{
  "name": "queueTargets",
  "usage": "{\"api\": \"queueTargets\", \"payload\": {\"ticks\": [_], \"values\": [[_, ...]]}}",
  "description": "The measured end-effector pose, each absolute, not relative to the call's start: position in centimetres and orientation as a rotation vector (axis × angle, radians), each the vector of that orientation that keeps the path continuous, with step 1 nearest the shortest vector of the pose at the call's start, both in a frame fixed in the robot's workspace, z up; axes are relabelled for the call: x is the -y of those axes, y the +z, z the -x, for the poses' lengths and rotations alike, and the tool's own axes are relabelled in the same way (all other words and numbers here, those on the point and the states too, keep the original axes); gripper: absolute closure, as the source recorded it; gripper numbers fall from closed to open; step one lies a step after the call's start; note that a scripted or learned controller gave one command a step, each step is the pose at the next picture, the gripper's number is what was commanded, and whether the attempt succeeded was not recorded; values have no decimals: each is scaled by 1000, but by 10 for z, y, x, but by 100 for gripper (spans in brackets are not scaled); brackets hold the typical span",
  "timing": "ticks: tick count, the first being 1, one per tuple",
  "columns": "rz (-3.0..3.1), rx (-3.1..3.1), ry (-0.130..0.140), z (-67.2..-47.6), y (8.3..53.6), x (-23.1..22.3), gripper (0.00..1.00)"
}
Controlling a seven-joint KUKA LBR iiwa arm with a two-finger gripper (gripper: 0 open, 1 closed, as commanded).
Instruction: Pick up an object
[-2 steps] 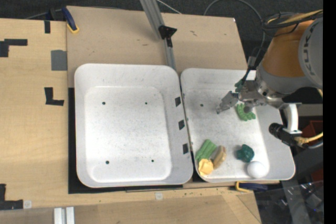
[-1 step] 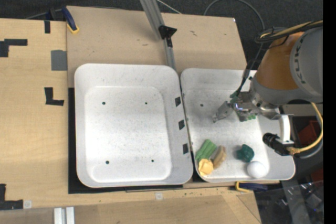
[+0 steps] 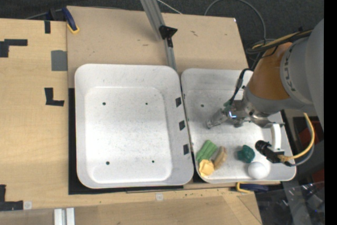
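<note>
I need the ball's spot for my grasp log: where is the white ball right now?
The white ball lies in the right bin's near right corner, just below the dark green object.

A light wooden bench [image 3: 121,42] carries 2 shallow white bins side by side, the right bin [image 3: 202,87] lying directly beneath the gripper [image 3: 218,119] and the left bin [image 3: 126,124] well off to the gripper's left across the shared divide. Black tape marks [image 3: 50,96] dot the bench surface far left of the gripper, beyond the left bin. A blue-and-yellow clamp [image 3: 71,21] sits at the bench's far edge, and a metal pole [image 3: 150,0] slants across the bench above both bins.
</note>
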State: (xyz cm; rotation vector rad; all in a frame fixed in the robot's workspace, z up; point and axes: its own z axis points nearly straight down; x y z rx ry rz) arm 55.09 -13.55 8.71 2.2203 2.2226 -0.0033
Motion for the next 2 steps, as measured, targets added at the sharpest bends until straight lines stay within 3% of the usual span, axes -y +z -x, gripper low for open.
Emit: {"api": "queueTargets", "payload": {"ticks": [1, 2], "values": [[-2220, -2225, -1, -551, 99, 135, 100], [-2218, -2219, 3, -552, 158, 143, 100]]}}
